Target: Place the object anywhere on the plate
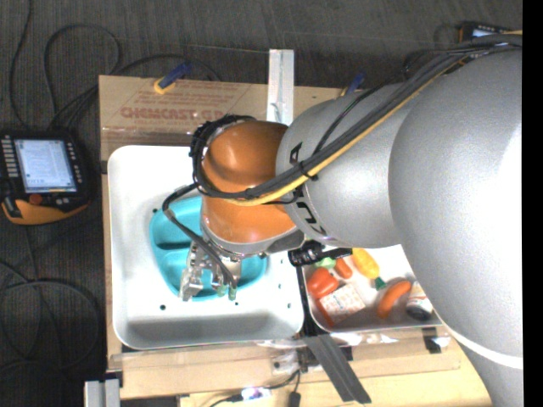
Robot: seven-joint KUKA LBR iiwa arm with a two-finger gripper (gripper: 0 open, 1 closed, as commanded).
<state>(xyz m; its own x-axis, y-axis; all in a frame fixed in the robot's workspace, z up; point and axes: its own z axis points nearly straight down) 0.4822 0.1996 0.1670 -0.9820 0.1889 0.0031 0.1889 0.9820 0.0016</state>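
Arm (407,185) reaches in from 3 o'clock, orange band (242,185) over left bin (136,227). Pincer (208,282) hangs low over blue plate (170,244), at plate's 5 o'clock part; cannot tell whether open or closed, nothing seen between its tips. Right bin (373,325), at 3 o'clock of left bin, holds objects (365,287): red, orange, yellow pieces heaped together, none on plate. Tablet (42,172) on floor at 9 o'clock.

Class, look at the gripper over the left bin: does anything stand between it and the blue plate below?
Nothing visible does. The gripper hangs directly over the plate in the left bin, with no object seen between them. The toy food lies in the right bin, well off that path. The arm's wrist hides much of the plate.
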